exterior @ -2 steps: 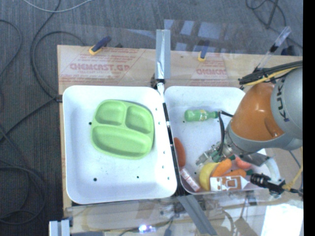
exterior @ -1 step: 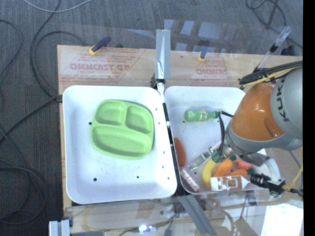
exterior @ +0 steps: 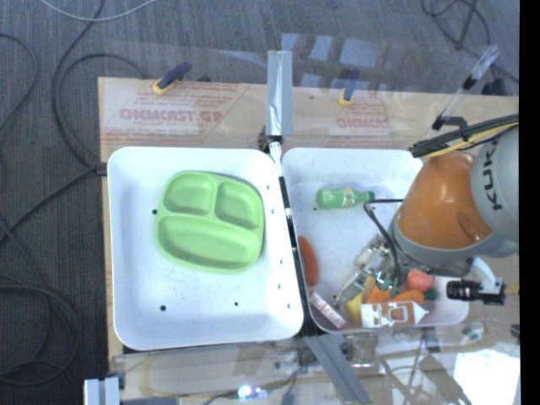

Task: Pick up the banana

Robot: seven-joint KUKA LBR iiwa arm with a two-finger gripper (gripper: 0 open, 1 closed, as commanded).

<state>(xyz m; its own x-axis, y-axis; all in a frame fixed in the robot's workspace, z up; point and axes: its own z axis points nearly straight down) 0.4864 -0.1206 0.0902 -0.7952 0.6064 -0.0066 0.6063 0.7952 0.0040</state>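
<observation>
- Camera view: we are logging two white bins, left bin (exterior: 126,310) and right bin (exterior: 337,163), sitting side by side on the tabletop (exterior: 126,108).
- One green divided tray (exterior: 211,220) is lying in the left bin.
- One green bottle (exterior: 342,197) is lying in the right bin.
- The claw (exterior: 371,270) is reaching into the clutter at the right bin's near corner, likely seeking the banana (exterior: 371,292), a yellow piece we are spotting just beside it.
- We cannot tell the claw's state.
</observation>
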